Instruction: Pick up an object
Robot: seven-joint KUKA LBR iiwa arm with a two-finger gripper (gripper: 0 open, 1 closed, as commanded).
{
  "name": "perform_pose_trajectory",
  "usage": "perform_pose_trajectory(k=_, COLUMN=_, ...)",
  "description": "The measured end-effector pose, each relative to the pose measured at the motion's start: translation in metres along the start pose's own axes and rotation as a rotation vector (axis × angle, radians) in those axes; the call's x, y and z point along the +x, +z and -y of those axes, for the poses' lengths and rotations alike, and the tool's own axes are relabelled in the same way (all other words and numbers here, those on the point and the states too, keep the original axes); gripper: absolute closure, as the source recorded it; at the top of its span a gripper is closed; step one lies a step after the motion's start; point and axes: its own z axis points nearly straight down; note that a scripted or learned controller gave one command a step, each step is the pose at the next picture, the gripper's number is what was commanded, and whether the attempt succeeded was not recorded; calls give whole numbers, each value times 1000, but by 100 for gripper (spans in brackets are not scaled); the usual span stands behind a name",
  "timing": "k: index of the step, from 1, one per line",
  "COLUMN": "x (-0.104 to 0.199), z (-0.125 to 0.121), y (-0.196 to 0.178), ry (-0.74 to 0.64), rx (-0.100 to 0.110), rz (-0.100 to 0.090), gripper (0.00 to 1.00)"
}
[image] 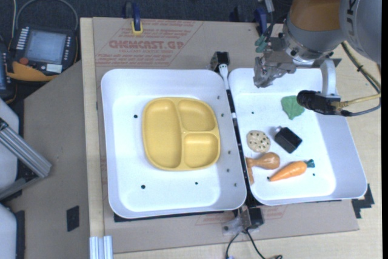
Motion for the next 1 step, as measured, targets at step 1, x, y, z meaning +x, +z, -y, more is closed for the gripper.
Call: perform_pose_trajectory(k=1, x=44, z=11, y=1, ry=1, rx=0, rz=1, gripper=100)
